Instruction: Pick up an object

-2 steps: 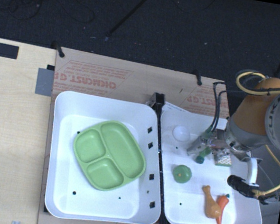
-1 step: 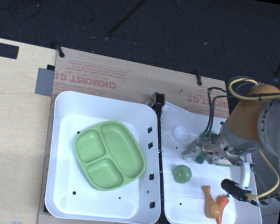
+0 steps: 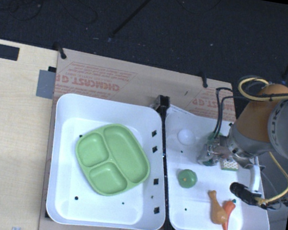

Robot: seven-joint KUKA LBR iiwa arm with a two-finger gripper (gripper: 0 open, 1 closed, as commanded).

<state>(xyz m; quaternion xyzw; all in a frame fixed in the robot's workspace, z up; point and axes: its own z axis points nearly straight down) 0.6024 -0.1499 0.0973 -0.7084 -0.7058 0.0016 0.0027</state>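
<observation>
The gripper sits low in the right bin; whether it is open or grasping anything cannot be determined. The green ball lies near it at seven o'clock, on open floor. The orange toy, long axis running five o'clock, lies farther off. The divider wall stands at nine o'clock.

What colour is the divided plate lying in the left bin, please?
Light green; the divided plate shows clearly in the camera view.
</observation>
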